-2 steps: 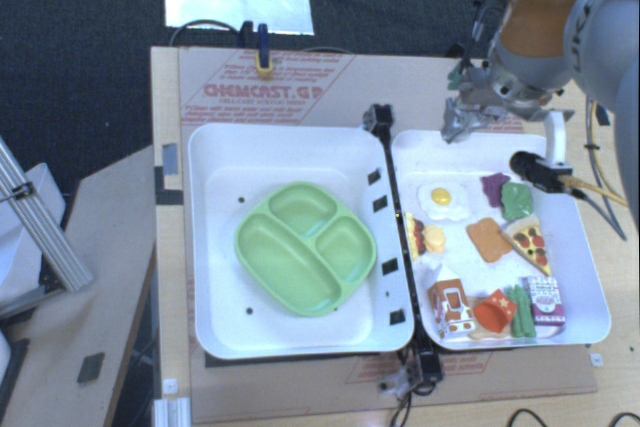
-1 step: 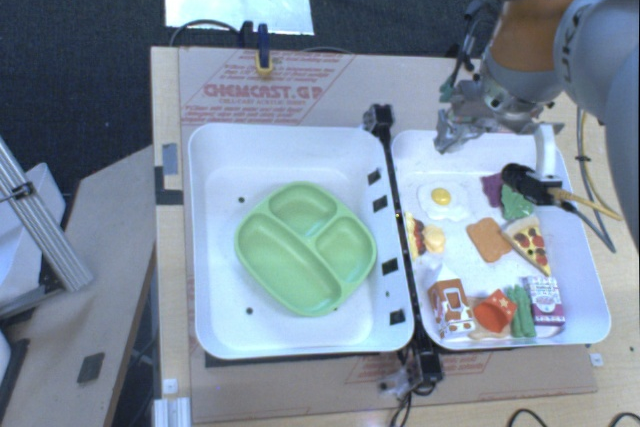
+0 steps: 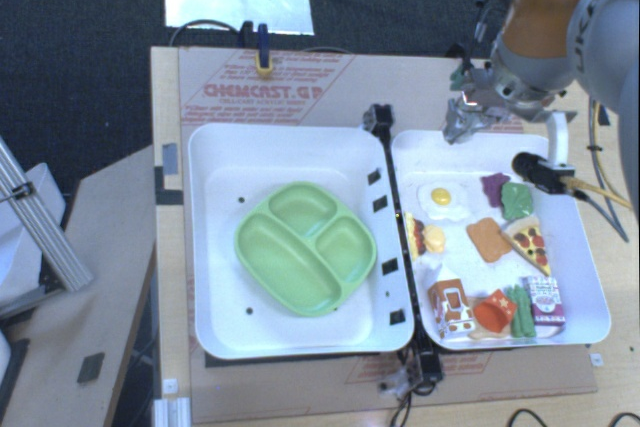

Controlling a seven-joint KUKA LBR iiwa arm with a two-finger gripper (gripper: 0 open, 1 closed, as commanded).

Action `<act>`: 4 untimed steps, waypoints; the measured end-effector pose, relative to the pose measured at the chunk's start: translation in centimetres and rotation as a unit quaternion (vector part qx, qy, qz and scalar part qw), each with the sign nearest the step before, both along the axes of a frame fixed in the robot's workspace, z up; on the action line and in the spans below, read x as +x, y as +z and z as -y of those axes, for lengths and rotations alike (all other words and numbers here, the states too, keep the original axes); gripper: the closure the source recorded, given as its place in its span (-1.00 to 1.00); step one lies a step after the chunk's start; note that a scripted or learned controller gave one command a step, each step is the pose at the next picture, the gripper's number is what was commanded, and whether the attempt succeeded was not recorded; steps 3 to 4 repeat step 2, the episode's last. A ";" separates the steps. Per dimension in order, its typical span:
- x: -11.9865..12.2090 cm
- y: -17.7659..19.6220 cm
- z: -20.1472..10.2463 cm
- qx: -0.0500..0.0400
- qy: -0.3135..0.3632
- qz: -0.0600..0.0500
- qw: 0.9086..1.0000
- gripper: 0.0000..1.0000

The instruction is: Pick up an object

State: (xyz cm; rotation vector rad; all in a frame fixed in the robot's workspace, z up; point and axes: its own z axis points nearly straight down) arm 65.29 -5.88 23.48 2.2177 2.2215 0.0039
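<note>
My gripper (image 3: 462,127) hangs over the far edge of the right bin (image 3: 592,300), well above the toys, with nothing seen between its fingers. In that bin lie a fried egg (image 3: 441,200), a purple piece (image 3: 494,185), a green leafy piece (image 3: 517,200), a slice of toast (image 3: 488,239), a pizza slice (image 3: 528,243), a small burger-like piece (image 3: 426,238), an orange and white carton (image 3: 451,307), a red piece (image 3: 493,313), a green vegetable (image 3: 522,308) and a small packet (image 3: 545,301).
The left bin (image 3: 215,165) holds a green divided plate (image 3: 305,248). A black-clipped divider (image 3: 390,215) runs between the two bins. Cardboard (image 3: 270,90) lies behind them on the bench.
</note>
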 end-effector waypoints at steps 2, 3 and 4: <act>-0.3 -1.7 -0.9 0.000 0.002 -0.001 1.000 1.00; -0.3 -1.7 -0.9 0.000 0.002 -0.001 1.000 1.00; -0.3 -1.7 -0.9 0.000 0.002 -0.001 1.000 1.00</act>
